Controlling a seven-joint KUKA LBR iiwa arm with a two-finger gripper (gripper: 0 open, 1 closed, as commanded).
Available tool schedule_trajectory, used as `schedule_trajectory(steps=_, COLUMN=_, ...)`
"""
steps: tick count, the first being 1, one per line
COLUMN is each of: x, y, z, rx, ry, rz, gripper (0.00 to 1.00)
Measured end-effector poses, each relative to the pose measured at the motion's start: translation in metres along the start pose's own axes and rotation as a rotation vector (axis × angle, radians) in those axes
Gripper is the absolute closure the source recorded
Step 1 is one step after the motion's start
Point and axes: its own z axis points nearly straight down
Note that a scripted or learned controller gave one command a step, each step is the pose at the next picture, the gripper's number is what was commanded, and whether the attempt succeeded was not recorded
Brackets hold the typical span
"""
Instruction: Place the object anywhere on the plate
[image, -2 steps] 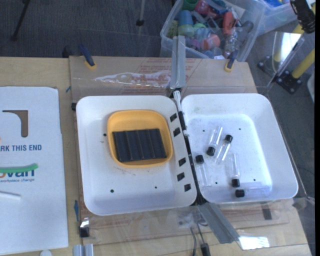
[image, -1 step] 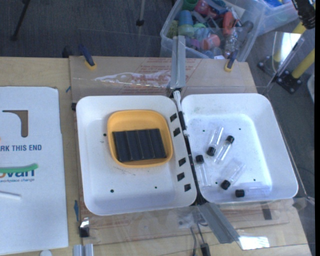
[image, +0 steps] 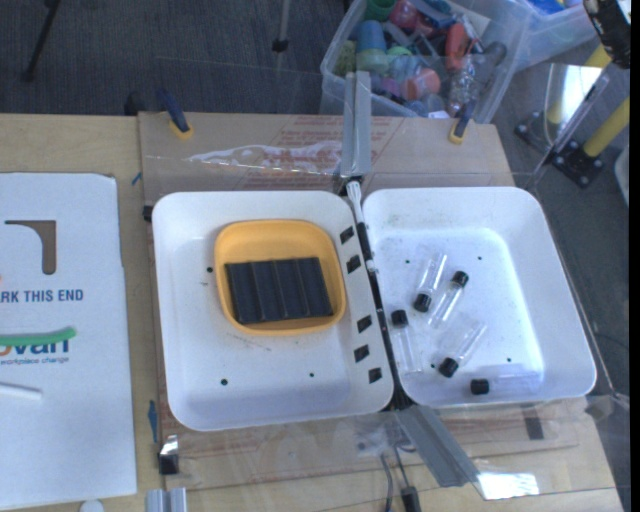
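A yellow square plate (image: 275, 233) with rounded corners sits in the left white bin (image: 190, 330). A black ribbed rectangular slab (image: 279, 289) lies flat on the plate and covers most of its floor. In the right white bin (image: 530, 290) lie several clear vials with black caps. Two of these vials (image: 432, 281) (image: 451, 294) are side by side near the middle. A third vial (image: 461, 351) lies lower down. A loose black cap (image: 480, 386) rests near the front wall.
A divider with black clips (image: 361, 300) runs between the bins. A printed white sheet (image: 60, 330) covers the bench on the left. A clear box of coloured items (image: 420, 50) stands behind the bins. Metal brackets (image: 440, 455) stick out at the front.
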Motion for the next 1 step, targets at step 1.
schedule_trajectory(steps=1, x=-0.0051, y=0.0007, z=0.0000, rx=0.001, ry=0.000, rz=-0.001, gripper=1.00)
